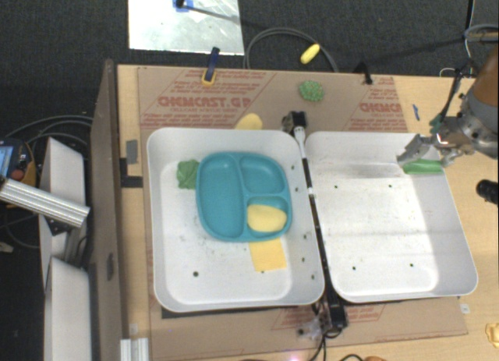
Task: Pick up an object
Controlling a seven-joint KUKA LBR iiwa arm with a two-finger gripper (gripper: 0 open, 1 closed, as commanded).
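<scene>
My gripper hangs over the far right edge of the right bin. A small flat green piece sits right at its tip, and whether it is held or merely lies beneath cannot be made out. In the left bin a teal divided plate carries a yellow rounded object in its near right compartment. A flat yellow square lies just in front of the plate. A green leafy piece pokes out at the plate's left side.
On the cardboard behind the bins lie a yellow lump, a green bumpy ball and a small yellow item. A black divider runs between the bins. Metal framing stands at the left.
</scene>
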